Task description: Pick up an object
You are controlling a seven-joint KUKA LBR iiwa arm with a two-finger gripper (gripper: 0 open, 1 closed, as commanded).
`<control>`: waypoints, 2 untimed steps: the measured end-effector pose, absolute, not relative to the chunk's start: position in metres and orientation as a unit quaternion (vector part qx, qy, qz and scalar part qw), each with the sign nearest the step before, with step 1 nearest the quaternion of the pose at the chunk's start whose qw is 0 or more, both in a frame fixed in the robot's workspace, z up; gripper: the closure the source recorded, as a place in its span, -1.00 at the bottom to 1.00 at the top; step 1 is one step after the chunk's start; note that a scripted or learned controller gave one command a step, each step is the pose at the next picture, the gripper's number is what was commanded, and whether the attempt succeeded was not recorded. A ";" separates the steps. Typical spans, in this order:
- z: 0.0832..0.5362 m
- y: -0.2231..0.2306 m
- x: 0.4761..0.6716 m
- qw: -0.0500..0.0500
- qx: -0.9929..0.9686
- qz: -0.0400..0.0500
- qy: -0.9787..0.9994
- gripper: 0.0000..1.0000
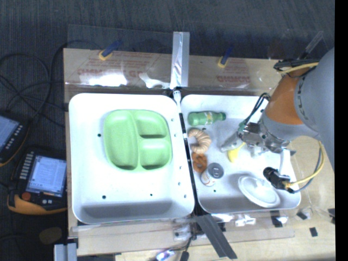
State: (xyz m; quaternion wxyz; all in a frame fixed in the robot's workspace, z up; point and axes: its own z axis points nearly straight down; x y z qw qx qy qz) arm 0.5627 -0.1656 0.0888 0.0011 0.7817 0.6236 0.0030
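The surface (pixel 81 72) carries two shallow white bins side by side. The left bin (pixel 87 200) holds one thing: a green divided tray (pixel 137 139) with three compartments, one long one on its left side and two smaller ones on its right. The tray sits flat near the middle of that bin.

The right bin (pixel 228 197) holds the small items. One white round lid or dish (pixel 256 192) lies near the bin's near right corner. One green bottle (pixel 206 117) lies on its side near the far left corner, its long axis running left to right across the view, with what looks like the cap end toward the right. One tan, ring-like piece (pixel 200 139) sits just beside the left wall, with one brownish piece (pixel 199 160) just below it. One small round metal-looking disc (pixel 216 171) lies near the middle, and one small yellow object (pixel 233 155) lies just beside the arm's tool.

The gripper (pixel 232 141) hangs low over the right bin, just above the yellow object. Whether the fingers are released or clenched cannot be told from this view.
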 end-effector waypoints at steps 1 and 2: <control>0.098 -0.164 0.564 0.002 0.781 0.004 0.625 1.00; 0.221 -0.092 0.561 0.000 0.813 -0.002 0.582 1.00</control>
